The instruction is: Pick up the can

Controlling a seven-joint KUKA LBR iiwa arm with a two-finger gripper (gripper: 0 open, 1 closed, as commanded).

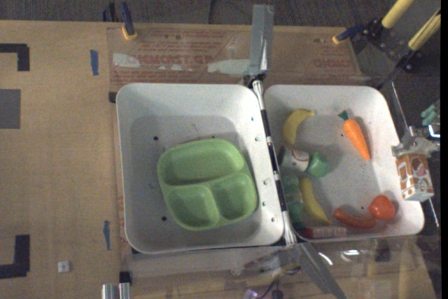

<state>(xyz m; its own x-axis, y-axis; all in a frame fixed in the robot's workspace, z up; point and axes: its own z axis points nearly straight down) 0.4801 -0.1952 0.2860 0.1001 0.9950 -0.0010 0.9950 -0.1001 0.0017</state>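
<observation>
Gripper (418,142) at the right rim of the right bin (364,96), beside an orange-and-white carton (414,178); whether it is open or closed cannot be told. The can (295,160) lies well apart, near the bin's left wall, between two bananas (297,124) and touching a green item (318,164). Step judged: approach not begun; next move calls for crossing the bin and descending over the can

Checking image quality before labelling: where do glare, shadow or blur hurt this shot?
Camera view: soft overall, small items fuzzy; the can blurs into the right bin's bright white floor; soft shadow rings the green tray in the left bin; bench edge reflections at the bottom.
</observation>
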